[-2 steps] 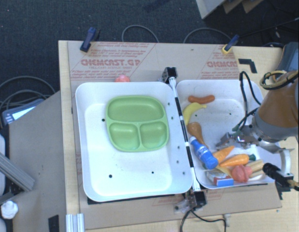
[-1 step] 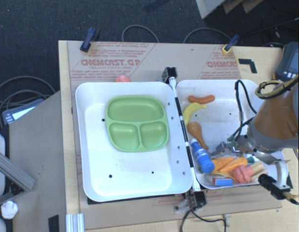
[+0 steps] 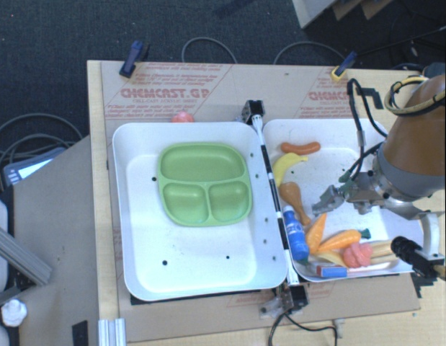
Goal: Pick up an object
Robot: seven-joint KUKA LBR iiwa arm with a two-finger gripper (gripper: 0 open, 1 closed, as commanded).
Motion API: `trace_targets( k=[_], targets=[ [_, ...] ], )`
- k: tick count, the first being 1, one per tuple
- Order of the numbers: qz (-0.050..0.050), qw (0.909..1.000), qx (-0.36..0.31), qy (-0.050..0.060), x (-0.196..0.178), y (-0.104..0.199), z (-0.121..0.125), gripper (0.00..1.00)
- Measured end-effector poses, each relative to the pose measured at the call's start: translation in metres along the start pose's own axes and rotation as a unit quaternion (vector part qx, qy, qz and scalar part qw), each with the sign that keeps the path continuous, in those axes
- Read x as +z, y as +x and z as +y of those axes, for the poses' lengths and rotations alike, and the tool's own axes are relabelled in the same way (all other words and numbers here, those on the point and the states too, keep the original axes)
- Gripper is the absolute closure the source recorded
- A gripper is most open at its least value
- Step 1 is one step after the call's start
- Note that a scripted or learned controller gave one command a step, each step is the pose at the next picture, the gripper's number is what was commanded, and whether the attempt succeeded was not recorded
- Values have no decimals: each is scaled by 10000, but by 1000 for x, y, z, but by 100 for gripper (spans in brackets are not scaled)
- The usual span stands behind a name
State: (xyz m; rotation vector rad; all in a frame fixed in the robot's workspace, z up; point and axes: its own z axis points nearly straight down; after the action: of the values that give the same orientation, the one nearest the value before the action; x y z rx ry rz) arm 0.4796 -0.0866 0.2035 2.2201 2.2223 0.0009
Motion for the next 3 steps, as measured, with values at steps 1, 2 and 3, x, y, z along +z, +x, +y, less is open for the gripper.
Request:
trace_targets(
  k=[1,2,3],
  targets=[
    [-64,9999,43,-69,103,-14,6,0],
    [-89,9999,55,-78,116,-14,2,0],
    [-41,10000,35,-33,108,-10,0,100]
  ],
)
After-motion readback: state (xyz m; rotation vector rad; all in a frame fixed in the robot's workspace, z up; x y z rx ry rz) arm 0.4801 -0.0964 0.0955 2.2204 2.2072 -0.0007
